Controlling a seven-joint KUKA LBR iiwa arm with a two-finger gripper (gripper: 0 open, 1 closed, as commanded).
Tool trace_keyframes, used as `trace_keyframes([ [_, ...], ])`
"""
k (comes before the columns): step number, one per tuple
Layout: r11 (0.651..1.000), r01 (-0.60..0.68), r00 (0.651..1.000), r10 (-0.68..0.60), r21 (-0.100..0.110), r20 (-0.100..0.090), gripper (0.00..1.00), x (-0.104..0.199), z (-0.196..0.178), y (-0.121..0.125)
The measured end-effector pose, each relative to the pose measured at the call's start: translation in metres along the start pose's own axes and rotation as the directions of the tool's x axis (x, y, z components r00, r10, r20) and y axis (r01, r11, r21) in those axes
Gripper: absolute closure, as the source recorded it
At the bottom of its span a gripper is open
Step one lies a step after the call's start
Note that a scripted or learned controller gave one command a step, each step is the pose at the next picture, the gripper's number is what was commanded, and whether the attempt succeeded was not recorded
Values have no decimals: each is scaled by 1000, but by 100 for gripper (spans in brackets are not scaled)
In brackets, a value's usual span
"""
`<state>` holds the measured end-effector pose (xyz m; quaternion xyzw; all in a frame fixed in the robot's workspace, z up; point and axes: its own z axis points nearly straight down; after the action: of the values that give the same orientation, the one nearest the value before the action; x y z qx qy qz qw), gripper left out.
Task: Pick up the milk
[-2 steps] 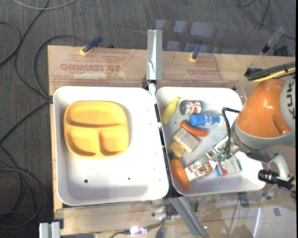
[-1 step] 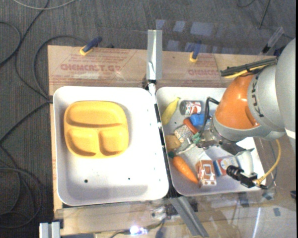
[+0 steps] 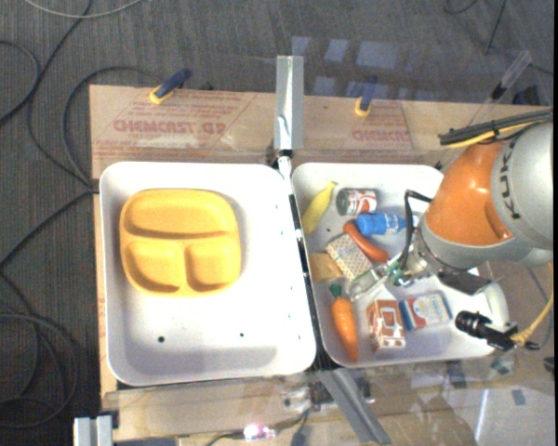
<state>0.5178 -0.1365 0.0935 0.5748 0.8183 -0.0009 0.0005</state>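
the arm's grey and orange wrist (image 3: 474, 207) reaches over the right bin (image 3: 465, 349), and the gripper (image 3: 391, 275) hangs low above the middle of its contents. whether it is open or closed, and whether it has hold of anything, cannot be told from this slanted view, because the tip is lost among the items under it.

taking the gripper as the landmark: the milk carton (image 3: 426, 310), blue and white, lies just below and to the right of it, flat on the bin floor, apart from the tip as far as can be seen. directly below the gripper lies a red and white carton (image 3: 386, 325), just beside the milk. to the lower left of the gripper lies a carrot (image 3: 344, 328). just left of it sits a waffle-patterned piece (image 3: 346, 256), with a hot dog (image 3: 367, 242) above that. further up from the gripper lie a blue bottle (image 3: 381, 223), a soda can (image 3: 357, 201) and a banana (image 3: 318, 207) near the bin's top left corner.

well to the left of the gripper, the left bin (image 3: 205, 342) holds a yellow compartment tray (image 3: 180, 240).
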Motion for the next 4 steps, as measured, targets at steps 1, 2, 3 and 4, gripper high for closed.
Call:
trace_keyframes([
  [1, 1000, 1, 1000, -1, -1, -1, 100, 1, -9, 1],
  [2, 992, 124, 992, -124, 0, -4, 100, -5, -54, 17],
  [3, 992, 124, 992, -124, 0, -4, 0, -5, -54, 17],
  [4, 975, 221, 975, -221, -10, 6, 0, 3, 4, -31],
])
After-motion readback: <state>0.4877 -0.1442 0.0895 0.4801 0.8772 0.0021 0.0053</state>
